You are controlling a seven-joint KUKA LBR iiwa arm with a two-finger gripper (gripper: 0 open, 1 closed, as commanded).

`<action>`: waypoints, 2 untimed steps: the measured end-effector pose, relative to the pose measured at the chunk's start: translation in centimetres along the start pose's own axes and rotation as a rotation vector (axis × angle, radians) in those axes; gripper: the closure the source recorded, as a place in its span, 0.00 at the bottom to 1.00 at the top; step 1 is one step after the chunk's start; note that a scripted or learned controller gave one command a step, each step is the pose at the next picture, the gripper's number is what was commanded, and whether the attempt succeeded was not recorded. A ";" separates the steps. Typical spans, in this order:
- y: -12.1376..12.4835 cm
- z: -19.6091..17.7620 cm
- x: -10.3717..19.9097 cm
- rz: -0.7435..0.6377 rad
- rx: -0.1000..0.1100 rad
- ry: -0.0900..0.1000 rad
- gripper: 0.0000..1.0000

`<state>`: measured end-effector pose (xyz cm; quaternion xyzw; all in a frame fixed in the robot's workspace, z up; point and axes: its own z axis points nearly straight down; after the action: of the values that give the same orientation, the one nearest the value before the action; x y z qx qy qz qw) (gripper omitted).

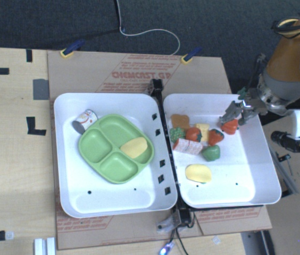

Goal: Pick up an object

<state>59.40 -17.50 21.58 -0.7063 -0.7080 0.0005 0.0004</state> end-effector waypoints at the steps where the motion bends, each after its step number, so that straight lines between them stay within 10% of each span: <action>1: -0.9 -0.7 5.1 -0.004 0.006 0.003 1.00; 2: -0.9 0.7 10.7 -0.005 0.006 0.002 1.00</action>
<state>58.49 -6.78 20.88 -0.7046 -0.7096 0.0022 0.0032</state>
